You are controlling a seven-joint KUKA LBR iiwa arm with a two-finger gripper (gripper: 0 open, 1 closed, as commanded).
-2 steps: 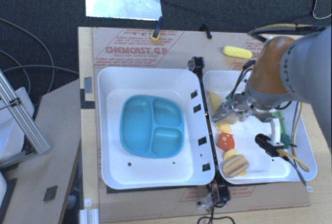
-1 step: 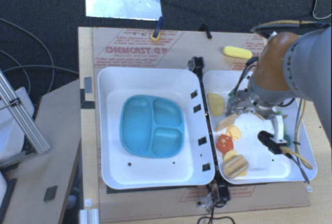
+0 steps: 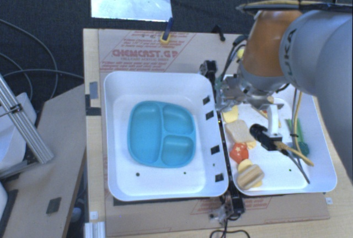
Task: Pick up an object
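— Where's the food?
— In the right bin (image 3: pixel 325 176): bread (image 3: pixel 238 131), tomato (image 3: pixel 239 151), bun (image 3: pixel 250 175).
— Your pincer (image 3: pixel 234 100)?
— Low by the divider, above them; its grip I cannot tell.

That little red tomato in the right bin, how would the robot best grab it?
Probably from straight above, closing the fingers across the tomato's round middle. It lies low in the right bin, with a pale slice close above it in the picture and a bun-like piece just below. Its left and right sides look freer, so the fingers should go there.
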